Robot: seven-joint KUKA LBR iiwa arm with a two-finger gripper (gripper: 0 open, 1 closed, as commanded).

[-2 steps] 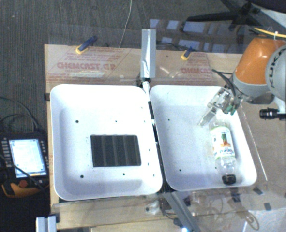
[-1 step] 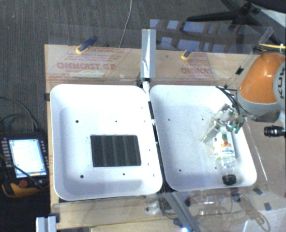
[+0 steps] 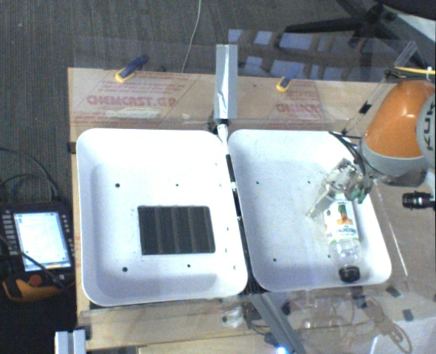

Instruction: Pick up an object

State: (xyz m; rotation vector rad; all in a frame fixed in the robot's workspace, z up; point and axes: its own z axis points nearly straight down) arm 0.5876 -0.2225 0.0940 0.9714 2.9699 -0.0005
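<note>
A clear plastic bottle [image 3: 343, 234] with a black cap and an orange-and-green label lies along the right side of the right bin [image 3: 277, 168], cap toward the near edge. My gripper [image 3: 334, 190] hangs low over the bin at the bottle's far end, just above or touching its base; I cannot tell which. A dark ribbed rectangular pad [image 3: 176, 229] lies flat in the middle of the left bin [image 3: 92, 198].
The arm's orange band [image 3: 395, 127] looms over the right bin's far right corner. A metal post [image 3: 226, 83] stands behind the seam between the bins. A handheld screen unit [image 3: 35, 240] with cables sits on the floor left of the bench.
</note>
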